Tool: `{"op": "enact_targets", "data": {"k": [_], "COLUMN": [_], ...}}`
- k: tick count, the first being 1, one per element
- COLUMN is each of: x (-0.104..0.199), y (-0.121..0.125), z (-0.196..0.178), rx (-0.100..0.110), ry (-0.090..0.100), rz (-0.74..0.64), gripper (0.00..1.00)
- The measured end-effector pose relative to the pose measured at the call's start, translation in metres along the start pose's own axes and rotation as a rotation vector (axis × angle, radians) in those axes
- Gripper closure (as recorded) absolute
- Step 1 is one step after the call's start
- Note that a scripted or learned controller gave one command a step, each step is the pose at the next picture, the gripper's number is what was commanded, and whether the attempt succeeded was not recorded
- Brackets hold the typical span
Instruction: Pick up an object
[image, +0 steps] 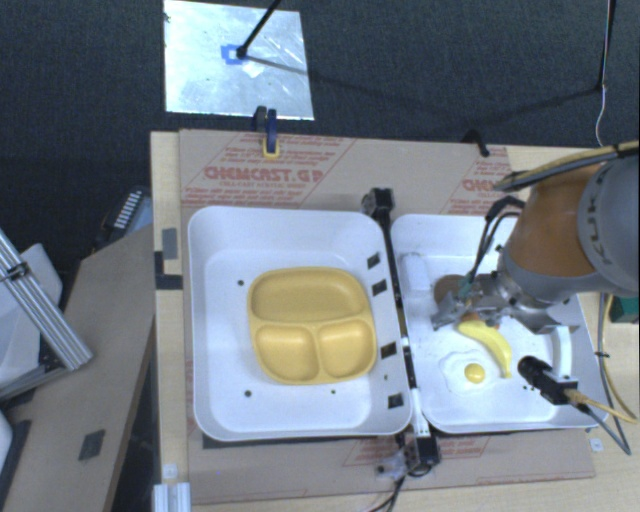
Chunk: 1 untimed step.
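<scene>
A: Where's the gripper sitting?
B: The gripper (452, 310) is hanging low inside the right bin (450, 222), left of that bin's centre as the camera sees it. The arm (585, 235) is reaching in from the view's right, with its orange band (545, 225) showing above the wrist.
A: Open or closed?
B: Can't tell. The wrist is blocking that detail from this angle.
A: What's lying in there to pick?
B: A banana (488, 343) is lying in the right bin just beside the gripper, curving away toward the front right. Its upper end is either touching the gripper or sitting right against it; I can't tell which. A toy fried egg (470, 372) is lying flat, yolk up, just in front of the banana and near the bin's front wall.
A: Left bin?
B: The left bin (215, 300) is holding a yellow divided plate (305, 325), sitting flat near the middle. It's showing three compartments: one wide at the back, two smaller at the front.
A: Surroundings?
B: Both bins are resting side by side on a cardboard sheet (330, 165) with red lettering. A small blue-and-yellow clamp (268, 135) is sitting at the sheet's back edge. A silvery sheet (238, 58) is lying on the dark floor beyond the bench.
</scene>
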<state>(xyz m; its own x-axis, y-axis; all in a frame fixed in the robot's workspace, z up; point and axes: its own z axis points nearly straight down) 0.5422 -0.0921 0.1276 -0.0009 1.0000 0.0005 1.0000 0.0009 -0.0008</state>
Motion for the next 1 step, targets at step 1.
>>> {"op": "enact_targets", "data": {"k": [1], "x": [-0.0003], "y": [0.001], "z": [-0.0119], "rx": [-0.003], "ry": [-0.001], "rz": [-0.001], "gripper": [1.0]}}
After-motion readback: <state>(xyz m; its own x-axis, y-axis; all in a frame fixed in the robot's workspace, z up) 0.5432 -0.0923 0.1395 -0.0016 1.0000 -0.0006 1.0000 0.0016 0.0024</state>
